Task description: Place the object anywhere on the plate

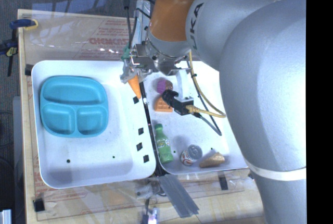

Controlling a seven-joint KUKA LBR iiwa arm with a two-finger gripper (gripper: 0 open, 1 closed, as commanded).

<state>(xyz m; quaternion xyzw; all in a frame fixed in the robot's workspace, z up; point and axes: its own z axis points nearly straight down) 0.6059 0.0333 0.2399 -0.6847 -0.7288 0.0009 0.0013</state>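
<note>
The blue three-compartment plate [74, 106] lies in the left bin [88, 171], toward its far left. My gripper [133, 75] hangs over the ridge between the two bins, right of the plate and well apart from it. A small orange cone-shaped object [135, 85] pokes out below the fingertips, and the gripper looks shut on it. The arm's grey body and orange band hide much of the right bin [171, 168].
In the right bin lie a purple item [164, 84], an orange wedge [164, 107], a green bottle [163, 144], a small can [191, 154] and a tan bread-like piece [212, 159]. The left bin's floor around the plate is bare white.
</note>
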